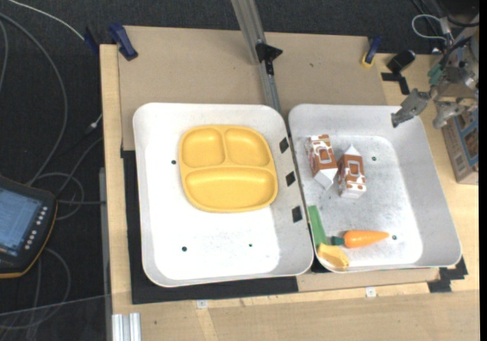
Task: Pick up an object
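Dark carpet surrounded the wooden tabletop [190, 65], with loose cables on the left and a handheld pendant [19, 221] at the left edge. Blue clamps [122, 40] held the far corners of the tabletop. Two shallow white bins sat side by side. The left bin [221, 252] carried a yellow divided plate [227, 167], lying flat in its far half. The right bin [415, 180] held two small brown-and-white cartons [335, 164], touching each other near the bin's middle. An orange toy carrot [365, 238] lay on its side near the front wall, apart from the cartons. A green stick-shaped piece [315, 225] lay along the inner wall, and a yellow piece [333, 257] sat in the front left corner, just beside the carrot's leafy end. The tool [407, 109] was seen at the far right corner of the right bin, over its rim and well apart from the cartons and carrot. Whether the tool was open or closed could not be told at this angle; nothing was visibly gripped. A metal post [247, 12] rose from behind the bins.
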{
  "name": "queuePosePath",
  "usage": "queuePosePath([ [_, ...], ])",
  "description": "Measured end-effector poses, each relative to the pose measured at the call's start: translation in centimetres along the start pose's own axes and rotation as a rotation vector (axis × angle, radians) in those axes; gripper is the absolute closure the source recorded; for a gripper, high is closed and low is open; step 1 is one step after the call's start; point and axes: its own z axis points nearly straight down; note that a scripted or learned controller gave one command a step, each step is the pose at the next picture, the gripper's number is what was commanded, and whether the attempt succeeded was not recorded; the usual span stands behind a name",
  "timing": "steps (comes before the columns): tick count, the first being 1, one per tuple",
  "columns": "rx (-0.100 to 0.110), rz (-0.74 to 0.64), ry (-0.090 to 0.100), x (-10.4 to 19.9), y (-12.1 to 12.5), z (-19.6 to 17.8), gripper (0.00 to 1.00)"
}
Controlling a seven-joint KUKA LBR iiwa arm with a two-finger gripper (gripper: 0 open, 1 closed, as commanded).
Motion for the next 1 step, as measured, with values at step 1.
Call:
queuePosePath([
  [1, 0.000, -0.001, 0.000, 0.00, 0.00, 0.00, 0.00],
])
